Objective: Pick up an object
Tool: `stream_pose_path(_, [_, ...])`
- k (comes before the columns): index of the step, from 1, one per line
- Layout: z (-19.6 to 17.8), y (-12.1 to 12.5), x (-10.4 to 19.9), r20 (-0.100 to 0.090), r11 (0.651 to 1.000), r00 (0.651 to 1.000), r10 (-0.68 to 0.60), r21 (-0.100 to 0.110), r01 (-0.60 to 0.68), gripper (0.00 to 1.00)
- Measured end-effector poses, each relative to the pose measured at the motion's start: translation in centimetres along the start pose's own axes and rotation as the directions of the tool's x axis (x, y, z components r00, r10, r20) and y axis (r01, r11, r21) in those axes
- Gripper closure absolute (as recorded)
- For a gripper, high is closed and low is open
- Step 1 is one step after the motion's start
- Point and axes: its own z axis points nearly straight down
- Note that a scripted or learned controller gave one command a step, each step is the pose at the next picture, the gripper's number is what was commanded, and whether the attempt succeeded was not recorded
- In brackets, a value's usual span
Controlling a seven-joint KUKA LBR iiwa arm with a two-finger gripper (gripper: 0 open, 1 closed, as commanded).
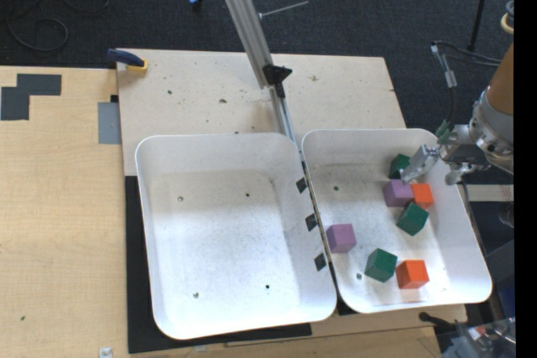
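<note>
The right bin holds several blocks. A dark green block sits at its far right, with a purple block and an orange block just in front of it and a green block nearer still. Another purple block lies near the divider. A green block and an orange block rest near the front. My gripper hangs over the bin's far right edge, open, with nothing between its fingers. One fingertip is beside the dark green block.
The left bin stands beside the right one, with black clips along the shared wall. A slanted aluminium post rises behind the bins. A blue and yellow clamp lies at the bench's far left corner.
</note>
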Motion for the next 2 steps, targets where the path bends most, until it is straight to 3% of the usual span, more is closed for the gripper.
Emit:
stream_pose_path(1, [0.0, 0.0, 0.0, 0.0, 1.0, 1.0, 0.002, -0.001, -0.002, 0.0])
stream_pose_path(2, [4.9, 0.8, 0.2, -0.001, 1.0, 1.0, 0.001, 0.005, -0.001, 0.0])
